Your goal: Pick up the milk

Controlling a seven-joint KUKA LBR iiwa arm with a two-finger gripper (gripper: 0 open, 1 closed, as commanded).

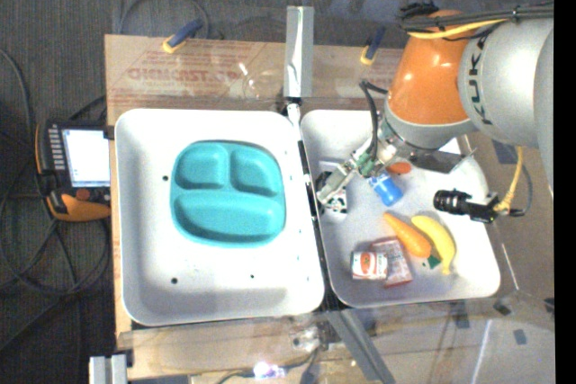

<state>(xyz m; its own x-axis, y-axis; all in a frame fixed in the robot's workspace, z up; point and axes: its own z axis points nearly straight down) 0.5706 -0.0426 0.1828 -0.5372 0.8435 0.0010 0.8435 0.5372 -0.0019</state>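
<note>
I am running the arm [468, 85] from a remote station. It reaches in from the right over the right bin [477, 283] on the worktop [180, 67].

1. Claw position. The claw [335, 192] sits low at the left wall of the right bin, close to the divider between the two bins. The wrist is tilted toward the left, which I judge to be the approach angle needed to reach an item lying against that wall.

2. Task item. The milk [335, 202], a small white carton with dark spots, lies at the claw tips against the left wall of the right bin. It appears to be right at the tips, but I cannot confirm that it sits between them.

3. Claw state. I cannot tell how far the claw is open or whether it has hold of anything; the tips are too small and cluttered to read.

4. Other contents. A blue item [387, 190] lies just right of the claw. A carrot [407, 234], a banana [438, 238] and a red packet [382, 263] lie nearer, apart from the milk, so they should not obstruct a lift.

5. Left bin [144, 283]. It carries a teal divided tray [228, 192], well apart from the work.
</note>
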